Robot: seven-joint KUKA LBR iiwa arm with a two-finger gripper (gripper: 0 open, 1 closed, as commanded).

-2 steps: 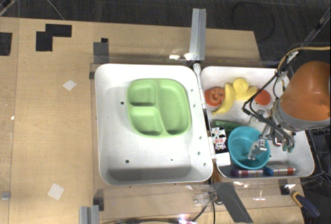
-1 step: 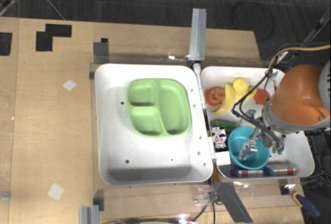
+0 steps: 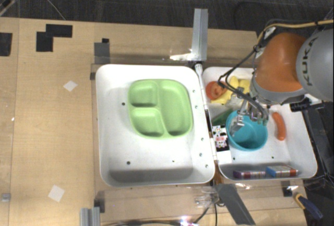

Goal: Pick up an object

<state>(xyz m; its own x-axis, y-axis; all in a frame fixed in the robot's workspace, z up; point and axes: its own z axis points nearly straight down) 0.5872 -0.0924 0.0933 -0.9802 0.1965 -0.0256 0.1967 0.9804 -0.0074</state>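
In the right bin (image 3: 308,159), my gripper (image 3: 246,119) hangs low over the far rim of a teal bowl (image 3: 251,138). Whether it touches the bowl is unclear, since the wrist and cables cover much of it. Beside the bowl on the right lies an orange-red sausage shape (image 3: 280,127). Behind the gripper are a red-orange round piece (image 3: 213,90) and a yellow object (image 3: 238,84), partly hidden by cables. A dark green object (image 3: 222,115) lies just left of the gripper.
The left bin (image 3: 112,167) holds a light green divided plate (image 3: 159,107). A black and white patterned item (image 3: 219,138) lies by the wall between the bins. Thin marker-like sticks (image 3: 263,172) lie along the right bin's front edge. A metal post (image 3: 200,32) stands behind the bins.
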